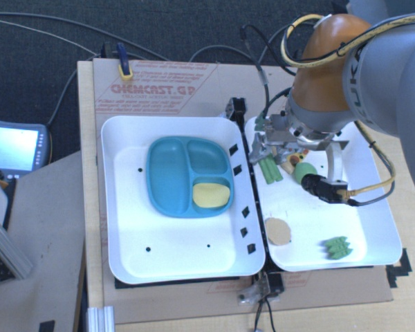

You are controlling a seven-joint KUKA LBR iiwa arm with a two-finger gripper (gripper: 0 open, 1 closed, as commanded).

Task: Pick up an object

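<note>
- Nearest the camera, well below the gripper point(280, 149) and off to its right, a small leafy green toy point(337, 247) is seen lying flat on the floor of the right bin point(373, 185).
- Just to the left of that toy, and almost straight under the gripper, a flat tan disc point(279, 232) is seen resting near the bin's front-left corner.
- The gripper is lowered over the upper-left part of the right bin; whether it is spread or closed cannot be told, because the wrist hides it from above.
- The likeliest target is judged to be the green stick-shaped piece point(270, 169), found immediately below the gripper, touching or nearly touching it.
- Its long axis is seen running up-and-down in the view, slightly tilted, with the far end pointing toward the gripper and the near end toward the tan disc.
- It is judged to be light, stiff moulded plastic and somewhat slick; a hold across its narrow width near mid-length is advised.
- A second small green and orange item point(302, 166) is seen just right of the gripper, partly hidden.
- Left of the gripper, across the divider, a blue divided plate point(173, 178) carrying a yellow lump point(211, 195) is seen in the left bin point(124, 206).
</note>
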